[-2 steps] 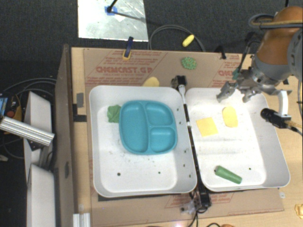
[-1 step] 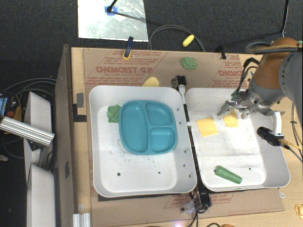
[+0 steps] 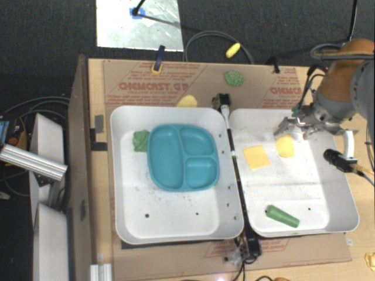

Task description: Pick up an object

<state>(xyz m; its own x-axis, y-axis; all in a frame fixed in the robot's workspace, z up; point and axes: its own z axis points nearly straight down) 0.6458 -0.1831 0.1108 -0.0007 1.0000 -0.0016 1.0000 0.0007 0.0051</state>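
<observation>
- The gripper (image 3: 291, 129) hangs over the far part of the right bin (image 3: 334, 215), its grey arm (image 3: 345, 86) reaching in from the right edge of the view.
- The metal fingers (image 3: 283, 126) are spread apart, released, with nothing between them.
- A small yellow lump (image 3: 285, 147) lies on the floor of the right bin directly below the gripper, close to the fingertips; whether they touch it cannot be told.
- A flat yellow square (image 3: 256, 156) lies just beside the yellow lump, on the side towards the divider between the two bins.
- A green stick (image 3: 282, 216), shaped like a short pod, lies near the front wall of the right bin, well apart from the yellow lump.
- The left bin (image 3: 126, 215) sits touching the right bin along the middle divider.
- A blue plate (image 3: 182, 157) with three compartments rests in the middle of the left bin.
- A green scrap (image 3: 140, 140) pokes out from under the blue plate's left edge.
- Behind the bins, on the brown cardboard (image 3: 152, 84), a green round thing (image 3: 234, 78) sits beyond the right bin's far left corner.
- A pale yellow thing (image 3: 187, 102) lies against the far wall of the left bin, outside it.
- A black cable (image 3: 205, 37) with a yellow tip (image 3: 232, 50) curls on the dark floor past the cardboard.
</observation>
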